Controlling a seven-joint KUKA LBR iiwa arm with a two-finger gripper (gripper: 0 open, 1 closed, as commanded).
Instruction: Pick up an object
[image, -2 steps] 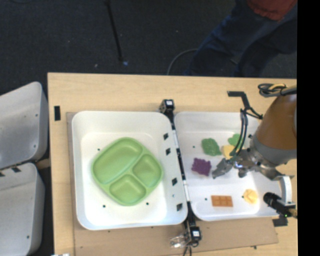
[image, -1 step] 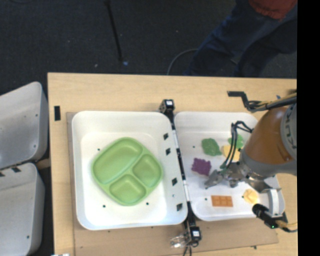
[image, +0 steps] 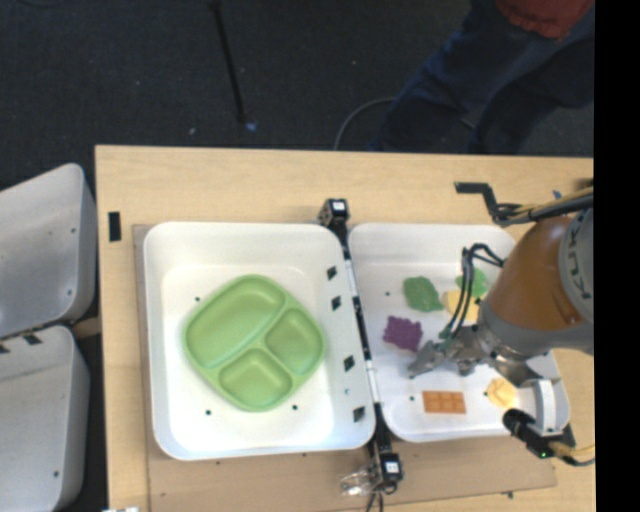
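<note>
Camera view, gripper (image: 432, 360) fingers' state unclear, purple object (image: 402, 332) just beside, nothing visibly held

left bin (image: 170, 420): we find the green divided plate (image: 254, 342) filling its middle, margins free | right bin (image: 390, 420): purple piece (image: 402, 332), green piece (image: 421, 293), orange block (image: 444, 402) crowd us; arm (image: 540, 290) blocks right side
</note>
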